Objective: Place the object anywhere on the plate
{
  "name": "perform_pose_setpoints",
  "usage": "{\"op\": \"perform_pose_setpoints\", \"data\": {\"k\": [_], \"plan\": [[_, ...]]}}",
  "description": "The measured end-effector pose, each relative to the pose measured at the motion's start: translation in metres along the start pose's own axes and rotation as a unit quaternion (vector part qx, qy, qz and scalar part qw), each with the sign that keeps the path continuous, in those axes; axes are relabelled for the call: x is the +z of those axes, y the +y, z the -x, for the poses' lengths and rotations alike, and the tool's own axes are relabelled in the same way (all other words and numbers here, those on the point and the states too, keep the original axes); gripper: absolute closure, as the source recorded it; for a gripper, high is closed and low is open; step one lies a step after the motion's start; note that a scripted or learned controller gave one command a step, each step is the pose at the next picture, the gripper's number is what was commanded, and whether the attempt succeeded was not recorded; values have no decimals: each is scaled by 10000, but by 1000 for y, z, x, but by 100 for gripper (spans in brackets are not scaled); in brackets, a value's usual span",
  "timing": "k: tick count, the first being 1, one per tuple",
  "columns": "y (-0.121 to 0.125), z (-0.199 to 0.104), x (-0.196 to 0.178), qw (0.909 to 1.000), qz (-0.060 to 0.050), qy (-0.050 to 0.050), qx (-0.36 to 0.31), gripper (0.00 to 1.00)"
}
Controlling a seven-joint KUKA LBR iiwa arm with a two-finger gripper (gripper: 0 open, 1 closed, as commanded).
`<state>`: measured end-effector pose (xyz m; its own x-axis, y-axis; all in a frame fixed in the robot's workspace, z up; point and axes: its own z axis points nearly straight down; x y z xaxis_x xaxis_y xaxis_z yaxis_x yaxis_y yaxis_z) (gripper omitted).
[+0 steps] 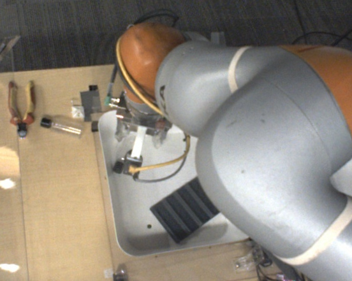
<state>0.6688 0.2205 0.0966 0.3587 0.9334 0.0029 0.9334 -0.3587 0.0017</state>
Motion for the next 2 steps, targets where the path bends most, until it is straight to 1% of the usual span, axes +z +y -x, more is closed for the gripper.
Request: {"op": "perform_pose_setpoints", "data": {"k": [1,2], "plan": [[-7,-14,9,9846,-38,-31,1745,0],[-6,-15,-3,9850,-8,-8,1726,100]]}}
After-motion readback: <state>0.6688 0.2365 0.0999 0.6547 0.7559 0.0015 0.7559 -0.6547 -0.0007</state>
